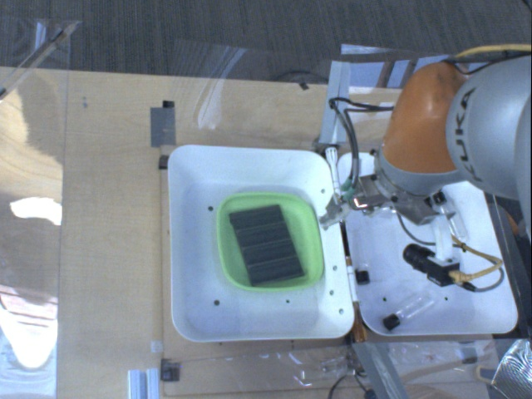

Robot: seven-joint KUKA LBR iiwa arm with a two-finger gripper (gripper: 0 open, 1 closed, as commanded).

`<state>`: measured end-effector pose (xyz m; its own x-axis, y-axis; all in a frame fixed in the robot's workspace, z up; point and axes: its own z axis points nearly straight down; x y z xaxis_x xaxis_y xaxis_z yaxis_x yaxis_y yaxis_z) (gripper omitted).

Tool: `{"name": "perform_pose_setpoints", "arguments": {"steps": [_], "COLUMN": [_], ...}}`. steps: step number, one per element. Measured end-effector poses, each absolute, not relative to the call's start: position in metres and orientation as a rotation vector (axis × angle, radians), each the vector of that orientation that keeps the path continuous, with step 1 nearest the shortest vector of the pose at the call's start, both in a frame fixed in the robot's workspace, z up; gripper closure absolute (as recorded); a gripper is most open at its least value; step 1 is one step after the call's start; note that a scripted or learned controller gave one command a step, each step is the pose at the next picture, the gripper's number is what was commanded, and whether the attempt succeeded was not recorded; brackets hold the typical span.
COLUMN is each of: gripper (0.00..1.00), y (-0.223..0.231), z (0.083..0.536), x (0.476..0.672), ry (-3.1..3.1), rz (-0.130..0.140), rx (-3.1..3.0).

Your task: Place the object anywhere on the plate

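A green square plate (227, 248) sits in the left white bin (193, 306). A dark grey ribbed block (265, 244) lies flat on the plate, about in its middle and turned slightly. My gripper (336, 209) hangs under the grey and orange wrist at the rim between the two bins, just right of the plate's right edge and apart from the block. The wrist hides much of the gripper.
The right white bin (490, 306) holds a small clear tube with a black cap (405, 312) near its front edge. The arm covers the back of that bin. Wooden bench surface lies to the left of the bins.
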<state>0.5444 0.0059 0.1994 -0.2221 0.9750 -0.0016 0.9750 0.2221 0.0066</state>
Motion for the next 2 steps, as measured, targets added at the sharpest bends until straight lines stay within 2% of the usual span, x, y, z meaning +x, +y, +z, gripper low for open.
{"name": "perform_pose_setpoints", "arguments": {"steps": [1,2], "gripper": [0.0,0.0], "y": [-0.044,-0.078], "z": [0.253,0.372], "x": [0.508,0.489], "ry": [2.358,2.395], "rz": [0.008,0.01], "rx": [2.066,2.018]}}
